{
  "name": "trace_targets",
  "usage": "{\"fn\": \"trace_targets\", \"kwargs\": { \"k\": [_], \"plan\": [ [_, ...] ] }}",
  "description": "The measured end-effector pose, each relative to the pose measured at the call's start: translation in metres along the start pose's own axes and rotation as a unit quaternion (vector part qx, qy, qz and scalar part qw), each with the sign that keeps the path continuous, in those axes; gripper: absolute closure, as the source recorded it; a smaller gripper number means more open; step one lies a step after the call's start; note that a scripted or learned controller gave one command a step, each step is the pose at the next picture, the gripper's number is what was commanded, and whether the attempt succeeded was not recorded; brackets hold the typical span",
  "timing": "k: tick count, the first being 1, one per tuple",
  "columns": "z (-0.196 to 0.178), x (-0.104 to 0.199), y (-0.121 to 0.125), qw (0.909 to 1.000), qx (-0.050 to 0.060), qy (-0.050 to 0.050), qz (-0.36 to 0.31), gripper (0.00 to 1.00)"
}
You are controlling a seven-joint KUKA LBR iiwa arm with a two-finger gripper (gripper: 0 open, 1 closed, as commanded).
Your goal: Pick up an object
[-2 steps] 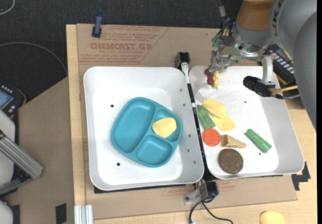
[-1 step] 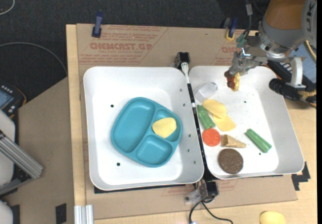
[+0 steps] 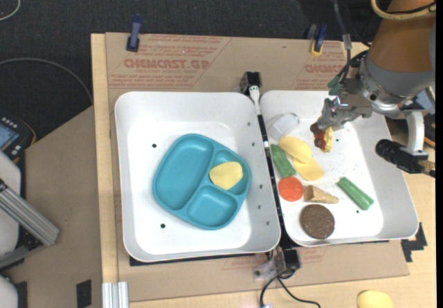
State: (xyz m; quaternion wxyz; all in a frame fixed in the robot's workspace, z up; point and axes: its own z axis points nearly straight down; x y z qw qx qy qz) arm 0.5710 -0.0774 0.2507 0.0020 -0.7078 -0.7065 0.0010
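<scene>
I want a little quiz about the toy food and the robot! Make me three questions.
1. True or false: the yellow piece lies in a compartment of the blue plate.
2. Which thing lies nearest the front edge of the right bin? A) brown disc B) orange round piece C) green stick
3. Fill in: the tool hangs over the ______ bin.

Key
1. True; it lies in the plate's compartment nearest the right bin.
2. A.
3. Right; the tool is above the bin's back part, with a small red and yellow piece at its tip.
</scene>
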Motion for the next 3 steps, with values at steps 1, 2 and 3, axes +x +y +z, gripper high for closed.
{"fn": "trace_targets", "kwargs": {
  "k": [1,2,3],
  "plan": [
    [-0.015,-0.027,-0.024,1.0000,-0.001,-0.001,0.001,1.00],
    [-0.077,0.049,-0.051,1.0000,-0.006,0.000,-0.005,1.00],
    [-0.015,0.084,-0.073,1.0000,0.003,0.000,-0.003,1.00]
  ]
}}
